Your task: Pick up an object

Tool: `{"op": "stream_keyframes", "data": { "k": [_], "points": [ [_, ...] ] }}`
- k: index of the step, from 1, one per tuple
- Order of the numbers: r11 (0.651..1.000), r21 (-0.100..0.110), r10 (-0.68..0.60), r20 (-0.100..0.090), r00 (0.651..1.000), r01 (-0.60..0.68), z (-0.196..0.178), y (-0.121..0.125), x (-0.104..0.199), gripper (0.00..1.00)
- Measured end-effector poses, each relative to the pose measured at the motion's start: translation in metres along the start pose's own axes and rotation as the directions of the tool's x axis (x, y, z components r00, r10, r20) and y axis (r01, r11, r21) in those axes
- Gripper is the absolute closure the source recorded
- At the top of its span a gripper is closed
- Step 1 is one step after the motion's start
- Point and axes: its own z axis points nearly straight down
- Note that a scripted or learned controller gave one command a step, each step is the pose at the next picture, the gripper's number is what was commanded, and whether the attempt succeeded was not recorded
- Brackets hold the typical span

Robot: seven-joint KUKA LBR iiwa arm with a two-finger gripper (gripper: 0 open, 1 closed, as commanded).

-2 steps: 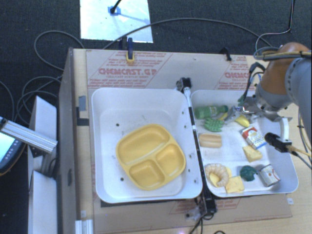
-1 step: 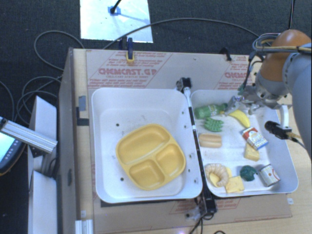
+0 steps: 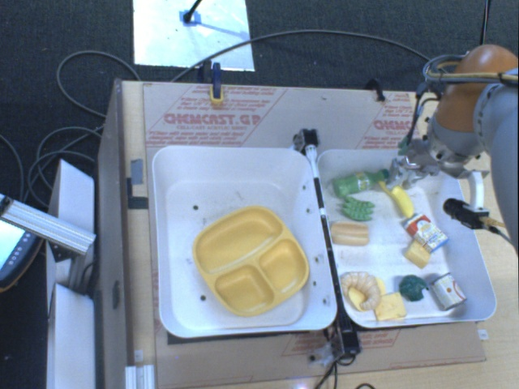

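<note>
The right bin [image 3: 478, 254] holds several toy foods. A green bottle [image 3: 357, 184] lies at its far left, with a green leafy piece [image 3: 357, 209] just below it. A yellow banana [image 3: 400, 200] lies beside them. My gripper [image 3: 403, 172] hangs low over the far part of this bin, right above the banana's upper end and next to the bottle's cap. The grey arm with its orange band [image 3: 478, 75] comes down from the upper right. I see nothing lifted off the bin floor.
Also in the right bin are a bun [image 3: 349, 233], a red and white carton [image 3: 426, 232], a yellow block [image 3: 418, 254], a shrimp [image 3: 361, 288], a broccoli piece [image 3: 412, 287] and a can [image 3: 446, 291]. The left bin [image 3: 186, 185] holds a yellow divided plate [image 3: 251, 259].
</note>
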Motion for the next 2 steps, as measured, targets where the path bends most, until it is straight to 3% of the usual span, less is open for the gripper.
{"op": "stream_keyframes", "data": {
  "k": [1, 2],
  "points": [
    [1.000, -0.024, 0.006, 0.003, 1.000, -0.006, -0.0754, -0.0562, 0.0398, 1.00],
    [1.000, -0.021, 0.007, 0.003, 1.000, -0.007, -0.0741, -0.0570, 0.0397, 0.00]
  ]
}}
